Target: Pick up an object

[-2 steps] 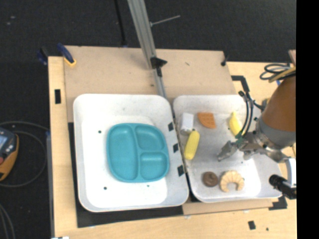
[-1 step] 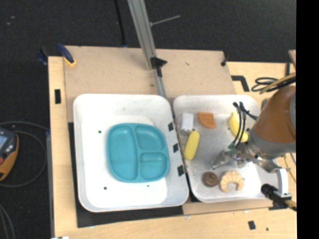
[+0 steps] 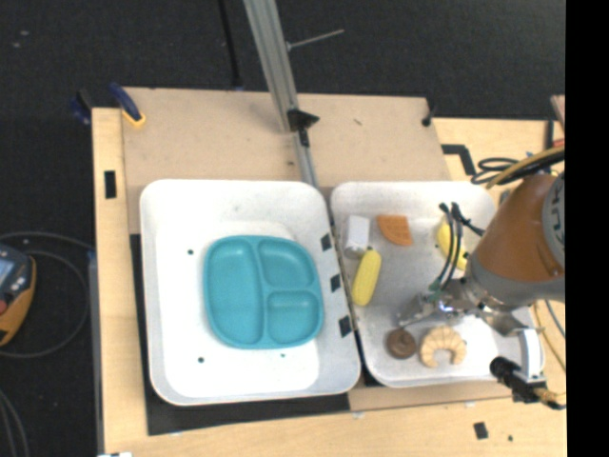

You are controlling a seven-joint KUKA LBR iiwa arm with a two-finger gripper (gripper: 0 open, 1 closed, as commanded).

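Black floor surrounds the bench; gripper (image 3: 425, 307) dips into the right bin (image 3: 381, 377) beside the croissant (image 3: 443, 345), jaws' state unclear, grasping nothing visibly.

Arm (image 3: 519, 246) reaches in from right — pincer (image 3: 423, 309) low, pointing left.

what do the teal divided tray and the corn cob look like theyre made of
The teal divided tray looks like moulded plastic: one even colour, rounded compartment edges, soft sheen. The yellow corn cob is probably plastic toy food, given its flat uniform yellow; its surface texture is too small to tell.
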